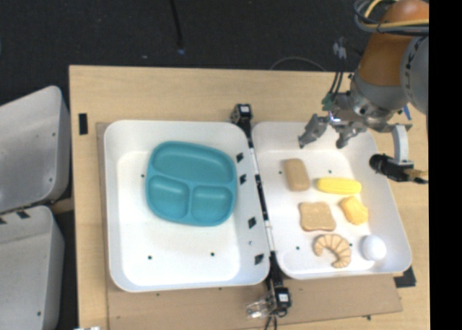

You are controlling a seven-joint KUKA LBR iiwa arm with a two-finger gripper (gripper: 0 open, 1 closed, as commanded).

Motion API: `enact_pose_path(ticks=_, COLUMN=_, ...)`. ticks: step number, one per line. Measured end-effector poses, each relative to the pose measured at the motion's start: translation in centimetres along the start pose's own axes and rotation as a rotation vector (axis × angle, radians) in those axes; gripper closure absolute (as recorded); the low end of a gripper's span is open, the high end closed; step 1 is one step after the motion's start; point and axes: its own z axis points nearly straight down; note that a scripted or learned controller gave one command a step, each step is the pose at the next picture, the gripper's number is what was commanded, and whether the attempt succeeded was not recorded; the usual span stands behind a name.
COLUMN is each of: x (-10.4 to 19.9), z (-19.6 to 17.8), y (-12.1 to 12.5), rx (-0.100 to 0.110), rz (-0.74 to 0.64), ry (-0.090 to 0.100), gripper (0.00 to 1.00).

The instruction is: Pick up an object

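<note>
Camera view: we see the right bin (pixel 289 263) holding the candidates, mid-right of frame: toast slice (pixel 317 216), croissant (pixel 333 248), brown bar (pixel 295 174), banana (pixel 339 186), yellow chunk (pixel 354 210), white egg (pixel 373 248). Gripper (pixel 329 132) hangs spread and empty above the bin's upper edge. Risk, in our judgement: items crowd together, so fingers may nudge neighbours or close on nothing. The frame edge cuts off the arm.

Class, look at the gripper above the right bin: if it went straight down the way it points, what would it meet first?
Probably the bare floor of the right bin near its far edge. The gripper, jaws spread, hangs beyond the tan block and yellow corn; depth is uncertain.
</note>
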Motion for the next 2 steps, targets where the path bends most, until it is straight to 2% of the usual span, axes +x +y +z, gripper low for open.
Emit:
enact_pose_path(ticks=1, x=0.0, z=-0.9, y=0.3, rx=-0.014, rz=-0.002, ry=-0.001, gripper=0.0)
enact_pose_path(ticks=2, x=-0.3, z=5.3, y=0.1, rx=-0.01, rz=-0.001, ry=-0.003, gripper=0.0)
